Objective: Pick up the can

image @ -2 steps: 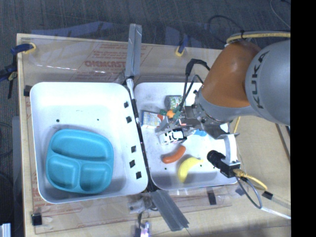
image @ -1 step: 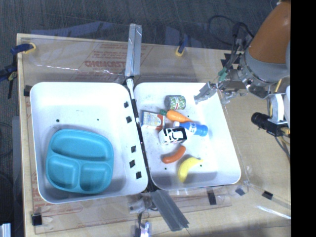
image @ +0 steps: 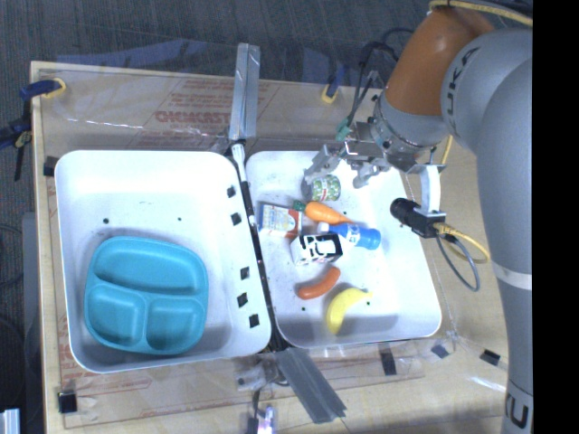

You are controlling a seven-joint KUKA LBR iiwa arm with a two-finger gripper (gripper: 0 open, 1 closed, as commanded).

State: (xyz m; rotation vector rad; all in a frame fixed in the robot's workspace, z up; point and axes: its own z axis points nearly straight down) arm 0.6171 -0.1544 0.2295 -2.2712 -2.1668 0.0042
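Observation:
The can [image: 326, 188], small with a green and white label, lies near the back of the right bin [image: 407, 283]. My gripper [image: 342, 170] hangs just above and behind it. The grey fingers [image: 319, 164] are spread apart, one at the can's left and one further right, so the gripper is open. Nothing is held between them. The can touches the tip of an orange carrot [image: 324, 212] in front of it.
Crowded around the can in the right bin are a small carton [image: 277, 217], a blue bottle [image: 355, 236], a black-and-white object [image: 318, 248], a sausage [image: 317, 283] and a banana [image: 341, 306]. The left bin [image: 136, 179] holds a blue divided tray [image: 147, 294].

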